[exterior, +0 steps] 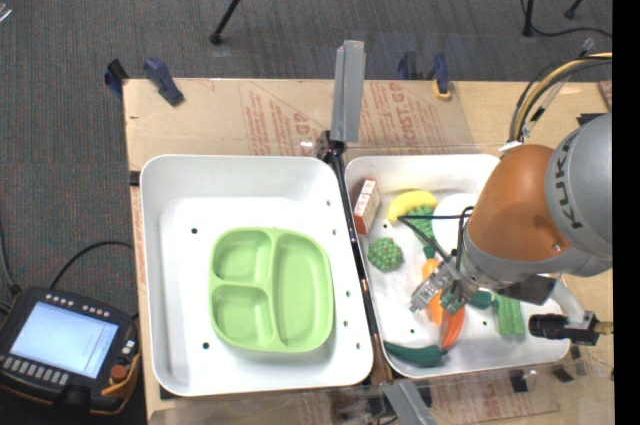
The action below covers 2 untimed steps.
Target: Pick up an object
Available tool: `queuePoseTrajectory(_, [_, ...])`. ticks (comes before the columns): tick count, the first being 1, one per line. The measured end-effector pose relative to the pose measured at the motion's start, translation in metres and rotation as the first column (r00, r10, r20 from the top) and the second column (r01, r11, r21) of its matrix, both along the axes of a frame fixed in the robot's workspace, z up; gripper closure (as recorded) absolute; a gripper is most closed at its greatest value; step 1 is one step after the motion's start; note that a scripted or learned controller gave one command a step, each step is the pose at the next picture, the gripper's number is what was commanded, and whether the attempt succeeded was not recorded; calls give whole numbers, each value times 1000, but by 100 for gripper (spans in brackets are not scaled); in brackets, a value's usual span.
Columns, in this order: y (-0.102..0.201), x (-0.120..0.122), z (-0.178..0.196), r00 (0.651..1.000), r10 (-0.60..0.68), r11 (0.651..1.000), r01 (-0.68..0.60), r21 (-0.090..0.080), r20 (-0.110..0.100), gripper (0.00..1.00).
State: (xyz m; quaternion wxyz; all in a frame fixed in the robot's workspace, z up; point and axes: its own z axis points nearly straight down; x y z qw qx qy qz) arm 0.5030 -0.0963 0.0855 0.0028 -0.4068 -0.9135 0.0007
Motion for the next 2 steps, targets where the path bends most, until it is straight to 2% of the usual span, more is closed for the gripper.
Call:
queuePoseTrajectory(1, [86,26,105,998,66,998,-66,1,14,100])
queuePoseTrajectory(2, [10,5,0,972,233,972,-233,1,2,100])
